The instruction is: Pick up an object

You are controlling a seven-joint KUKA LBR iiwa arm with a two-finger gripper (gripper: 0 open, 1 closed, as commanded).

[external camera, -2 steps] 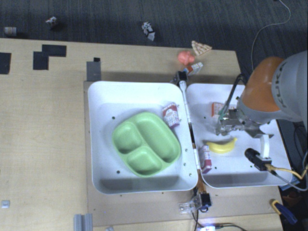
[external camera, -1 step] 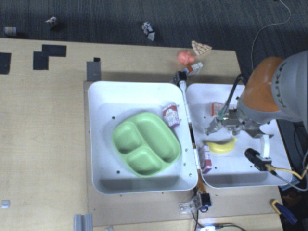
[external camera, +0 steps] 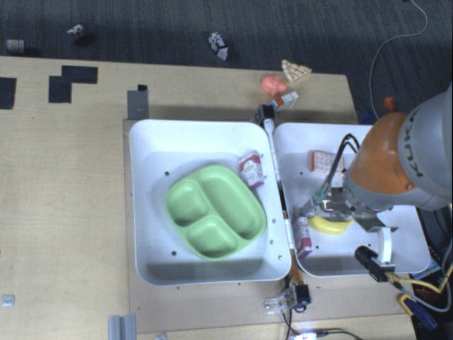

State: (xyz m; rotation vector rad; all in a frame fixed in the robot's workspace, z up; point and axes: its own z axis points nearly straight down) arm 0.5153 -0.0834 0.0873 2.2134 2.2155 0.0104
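My gripper (external camera: 331, 210) hangs low in the right bin (external camera: 417, 257), under the grey wrist and orange band of the arm. It is directly over a yellow object (external camera: 330, 226), which lies partly hidden beneath it; I cannot see contact between them. A small red can (external camera: 303, 236) lies just left of the yellow object, by the bin's left wall. An orange-and-white box (external camera: 321, 163) sits toward the back of the same bin.
The left bin (external camera: 145, 211) holds a green divided plate (external camera: 214, 210) and a red-and-white packet (external camera: 250, 169) near its right wall. On the bench behind the bins lie a pink lump (external camera: 274, 85), a toy pizza slice (external camera: 296, 70) and a small bottle (external camera: 284, 101).
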